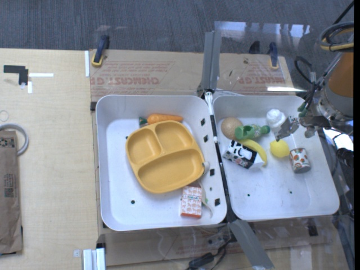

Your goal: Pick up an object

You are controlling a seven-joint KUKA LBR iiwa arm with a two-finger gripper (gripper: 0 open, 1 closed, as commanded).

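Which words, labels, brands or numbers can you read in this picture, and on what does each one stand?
Red print on the cardboard sheet behind the bins: upside down and blurred, not readable with confidence.
Red print on the cardboard behind the right bin: blurred.
Label on the small carton in the left bin: too small.
Label on the can in the right bin: too small.
Print on the brown paper bag: too small.

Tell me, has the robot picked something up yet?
Not yet. Nothing looks lifted: the round yellow lemon, the small tin can with a red label and the curved yellow banana all lie on the floor of the right white bin. The robot's hand sits above them near the lemon. The whole pick remains.
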